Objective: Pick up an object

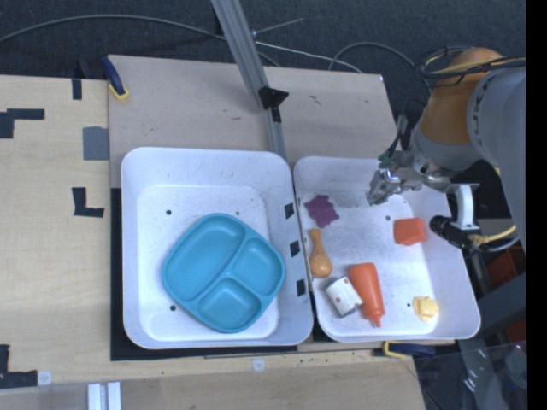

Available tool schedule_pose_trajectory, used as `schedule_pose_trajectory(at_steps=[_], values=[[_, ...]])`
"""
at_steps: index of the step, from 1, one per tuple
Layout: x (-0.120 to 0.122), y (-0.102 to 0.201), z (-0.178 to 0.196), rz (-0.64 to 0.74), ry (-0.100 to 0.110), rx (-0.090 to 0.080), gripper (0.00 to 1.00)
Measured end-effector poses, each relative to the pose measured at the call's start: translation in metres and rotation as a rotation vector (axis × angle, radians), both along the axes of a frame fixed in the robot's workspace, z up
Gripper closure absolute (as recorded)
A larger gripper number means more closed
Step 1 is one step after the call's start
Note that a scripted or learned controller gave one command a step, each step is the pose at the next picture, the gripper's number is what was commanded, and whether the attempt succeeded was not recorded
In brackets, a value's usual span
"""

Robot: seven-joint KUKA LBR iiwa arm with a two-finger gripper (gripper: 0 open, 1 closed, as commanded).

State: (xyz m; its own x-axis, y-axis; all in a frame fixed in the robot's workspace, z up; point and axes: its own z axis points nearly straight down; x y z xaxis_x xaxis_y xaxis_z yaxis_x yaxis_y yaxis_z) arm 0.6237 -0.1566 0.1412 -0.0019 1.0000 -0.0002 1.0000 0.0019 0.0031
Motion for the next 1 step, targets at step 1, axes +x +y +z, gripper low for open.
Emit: schedule_pose_trajectory(at_steps=[1], values=[[-0.0009,-0.0047,0.0439,-0.001,0.0,-0.001,1.0]])
